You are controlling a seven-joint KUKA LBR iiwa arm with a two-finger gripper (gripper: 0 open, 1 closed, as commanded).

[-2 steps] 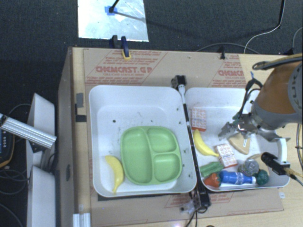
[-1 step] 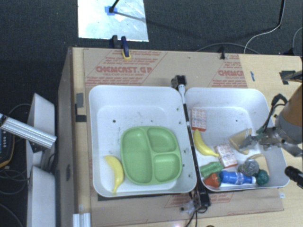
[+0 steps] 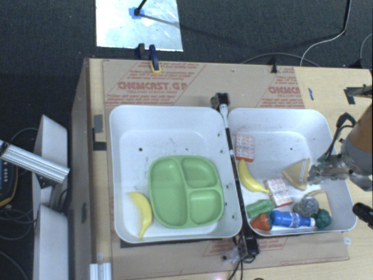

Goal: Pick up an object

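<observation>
Inside left bin (image 3: 125, 121): tray (image 3: 186, 191), banana (image 3: 141, 212)

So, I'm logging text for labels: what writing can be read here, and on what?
"CHEMCAST GP": red print on the brown board behind the left bin, repeated at the right.
Red-and-white packets in the right bin: print too small to read.

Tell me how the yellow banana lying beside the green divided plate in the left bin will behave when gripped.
The yellow banana looks like smooth plastic, so probably light, stiff and slippery. Its curved, tapering shape may twist or slide between fingers.
</observation>
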